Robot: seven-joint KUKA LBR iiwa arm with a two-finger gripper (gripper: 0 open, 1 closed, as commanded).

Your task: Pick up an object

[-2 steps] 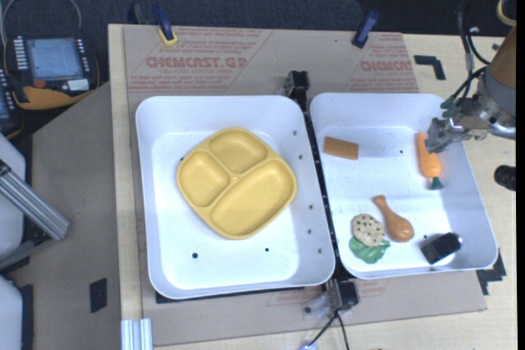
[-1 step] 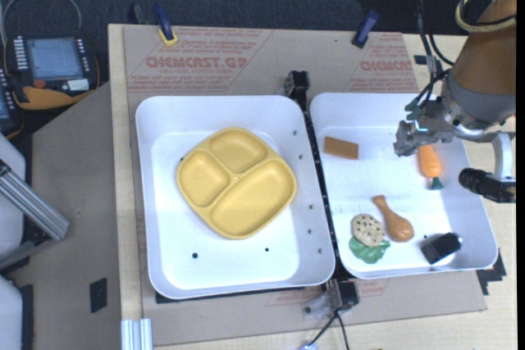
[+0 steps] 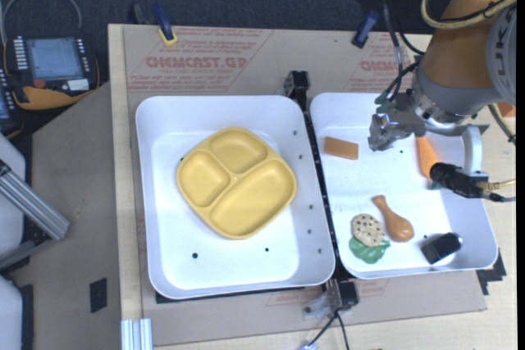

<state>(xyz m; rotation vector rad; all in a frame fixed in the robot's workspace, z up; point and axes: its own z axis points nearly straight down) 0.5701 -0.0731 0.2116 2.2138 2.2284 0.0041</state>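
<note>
My gripper hangs over the upper part of the right bin, just right of an orange-brown block. An orange carrot-like piece lies partly under the arm at the bin's right side. Lower down lie a brown drumstick, a cookie on a green leaf and a small black block. Nothing shows between the fingers from this angle.
The left bin holds a yellow three-compartment plate. A black clamp sits between the bins at the top. A black cable connector juts out from the arm above the right bin.
</note>
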